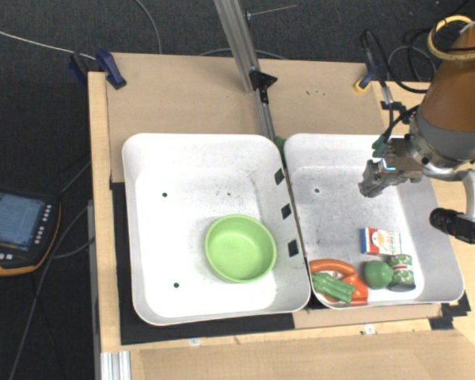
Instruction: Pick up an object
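The surface (190,93) carries two white bins. The left bin (154,172) holds a green bowl (239,248). Over the right bin (332,165) hangs the gripper (374,182), holding nothing; its spread cannot be told. At its 6 o'clock, well apart, lies a carton (379,241); lower, a can (401,270), green ball (376,274) and orange-green toy (335,282).

I see a small box (379,241), a green ball (376,274), a can (401,269) and red and green toys (336,282) bunched in the right bin's (332,172) near corner
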Controlling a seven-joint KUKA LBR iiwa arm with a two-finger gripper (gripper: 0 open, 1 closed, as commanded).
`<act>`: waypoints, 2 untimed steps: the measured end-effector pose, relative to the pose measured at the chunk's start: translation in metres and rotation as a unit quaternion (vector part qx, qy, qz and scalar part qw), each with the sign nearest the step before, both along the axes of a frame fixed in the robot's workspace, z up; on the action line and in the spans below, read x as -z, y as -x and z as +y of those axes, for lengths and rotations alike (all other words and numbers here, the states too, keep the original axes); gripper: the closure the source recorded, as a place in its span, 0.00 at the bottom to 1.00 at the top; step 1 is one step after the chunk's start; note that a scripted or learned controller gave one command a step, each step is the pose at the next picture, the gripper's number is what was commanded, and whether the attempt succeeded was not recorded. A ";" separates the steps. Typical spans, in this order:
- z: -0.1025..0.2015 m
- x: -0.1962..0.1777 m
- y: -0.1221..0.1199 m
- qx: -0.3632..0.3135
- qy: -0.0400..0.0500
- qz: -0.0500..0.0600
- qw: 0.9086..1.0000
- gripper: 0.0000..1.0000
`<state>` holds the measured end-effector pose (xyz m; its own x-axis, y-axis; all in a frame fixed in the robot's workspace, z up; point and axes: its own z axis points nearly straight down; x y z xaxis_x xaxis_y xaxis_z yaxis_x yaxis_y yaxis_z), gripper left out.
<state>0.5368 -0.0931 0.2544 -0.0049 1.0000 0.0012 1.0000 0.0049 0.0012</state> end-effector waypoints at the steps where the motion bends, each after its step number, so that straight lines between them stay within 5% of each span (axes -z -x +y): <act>1: 0.060 0.010 -0.001 0.000 0.000 0.001 1.000 1.00; 2: 0.117 0.020 0.008 0.000 0.000 0.001 1.000 1.00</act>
<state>0.5292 0.0242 0.2340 -0.0048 1.0000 0.0009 1.0000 0.0048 -0.0003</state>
